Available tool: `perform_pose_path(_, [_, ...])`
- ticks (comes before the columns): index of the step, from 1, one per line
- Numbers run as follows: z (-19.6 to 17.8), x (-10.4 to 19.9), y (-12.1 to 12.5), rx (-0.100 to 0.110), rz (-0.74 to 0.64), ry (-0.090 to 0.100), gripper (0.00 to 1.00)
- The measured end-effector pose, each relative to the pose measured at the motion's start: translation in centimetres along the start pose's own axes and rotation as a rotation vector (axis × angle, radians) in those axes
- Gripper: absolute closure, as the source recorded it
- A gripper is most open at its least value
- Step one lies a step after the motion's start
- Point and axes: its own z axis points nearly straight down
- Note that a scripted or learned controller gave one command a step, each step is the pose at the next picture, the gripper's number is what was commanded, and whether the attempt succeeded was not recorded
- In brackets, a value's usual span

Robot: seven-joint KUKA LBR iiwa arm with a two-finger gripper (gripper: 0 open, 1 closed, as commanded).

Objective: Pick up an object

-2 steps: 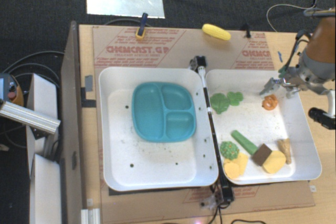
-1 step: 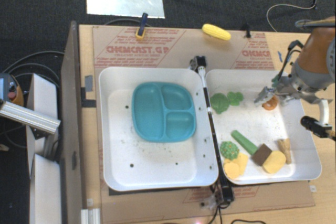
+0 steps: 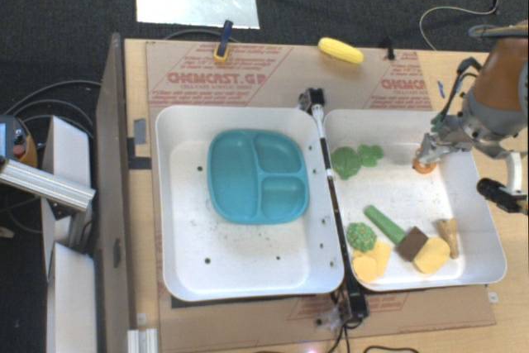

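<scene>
gripper (image 3: 429, 155) low over right white bin (image 3: 488, 215), at a small orange round piece (image 3: 424, 167) — grasp unclear, perhaps touching | green leafy toy (image 3: 354, 159) left of it | teal divided plate (image 3: 257, 176) in left white bin (image 3: 178, 178)

gripper (image 3: 430, 151) low in right bin (image 3: 488, 211), 2 o'clock corner | orange piece (image 3: 424, 167) at its tip | teal plate (image 3: 257, 176) centre of left bin (image 3: 178, 202)
</scene>
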Motion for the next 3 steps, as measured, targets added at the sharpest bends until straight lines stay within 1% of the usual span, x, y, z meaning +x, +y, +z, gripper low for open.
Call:
perform_pose_path(1, [0.1, 0.0, 0.0, 0.001, 0.000, 0.000, 0.00])
perform_pose_path(2, [2.1, -0.1, -1.0, 0.006, 0.003, 0.001, 0.00])
perform_pose_path(3, [2.1, 0.0, 5.4, -0.003, -0.002, -0.001, 0.00])
